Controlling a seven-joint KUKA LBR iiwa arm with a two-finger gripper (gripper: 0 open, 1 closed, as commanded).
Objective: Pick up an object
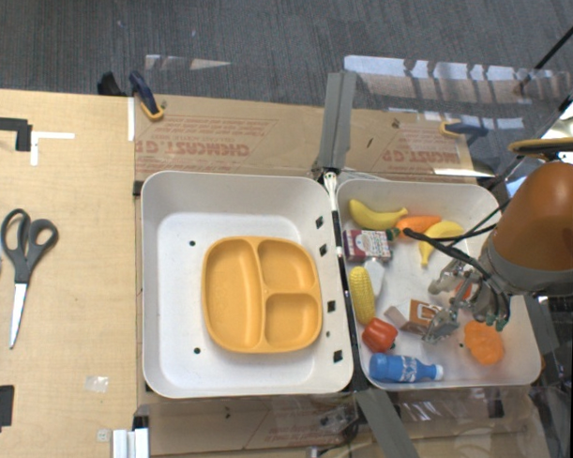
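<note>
Well, two glossy white bins [162, 294] are sitting side by side; one three-part yellow plate [263, 294] is lying left, two bananas [376, 215] far right, gripper [450, 309] hovering, jaws apart.

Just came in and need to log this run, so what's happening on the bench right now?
A grey arm with an orange band reaches in from the right, its gripper low inside the right white bin among toy foods: a yellow banana, a yellow corn cob, a blue plastic bottle and an orange carrot. Nothing visibly held yet. The left white bin holds a yellow divided plate.
</note>
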